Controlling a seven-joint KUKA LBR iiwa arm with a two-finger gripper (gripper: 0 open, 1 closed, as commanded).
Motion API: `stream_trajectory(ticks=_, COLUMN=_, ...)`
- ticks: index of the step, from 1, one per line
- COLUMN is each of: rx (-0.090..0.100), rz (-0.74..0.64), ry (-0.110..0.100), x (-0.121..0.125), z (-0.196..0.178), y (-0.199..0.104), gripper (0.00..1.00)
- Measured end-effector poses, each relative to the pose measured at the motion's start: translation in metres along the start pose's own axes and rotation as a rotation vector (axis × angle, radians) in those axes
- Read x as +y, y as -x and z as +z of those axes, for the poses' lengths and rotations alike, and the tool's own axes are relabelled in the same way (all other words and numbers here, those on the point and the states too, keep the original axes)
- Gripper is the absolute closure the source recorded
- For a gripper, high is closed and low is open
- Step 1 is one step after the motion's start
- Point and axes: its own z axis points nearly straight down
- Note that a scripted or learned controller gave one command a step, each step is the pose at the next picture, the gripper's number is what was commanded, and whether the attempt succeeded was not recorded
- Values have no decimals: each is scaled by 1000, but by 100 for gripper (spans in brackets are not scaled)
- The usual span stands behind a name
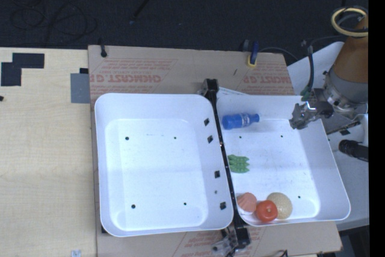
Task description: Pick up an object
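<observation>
- You have the gripper (299, 117) poised over the right edge of the right bin (325, 189), near that bin's far right corner.
- The nearest thing to take is the blue bottle (240, 121), lying on its side on the bin floor to the left of the gripper, at roughly the same depth in the bin.
- Its long axis runs left to right, almost in line with the path from the gripper to it; the pale cap end points toward the gripper, the blue body toward the black divider (220, 153) between the two bins.
- Judging from that, you would want the grip set across the bottle's short width, not along its length.
- Farther from the gripper, a small green toy (238, 164) lies below the bottle beside the divider, and a pink piece (246, 201), a red ball (266, 210) and a tan ball (280, 204) cluster touching one another in the bin's near corner.
- The arm (352, 66) comes in from the right, its wrist bent down and leftward over the bin rim.
- Whether the gripper is spread or closed you cannot tell from here; nothing is seen in it.
- The left bin (108, 129) sits well apart from the gripper.
</observation>
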Motion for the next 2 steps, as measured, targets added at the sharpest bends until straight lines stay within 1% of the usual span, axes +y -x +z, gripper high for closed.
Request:
stream_trajectory(ticks=1, rx=0, rz=3, ry=-1, x=0, z=-10, y=2, gripper=100)
stream_trajectory(ticks=2, rx=-1, rz=-1, ry=-1, x=-45, z=-8, y=31, gripper=100)
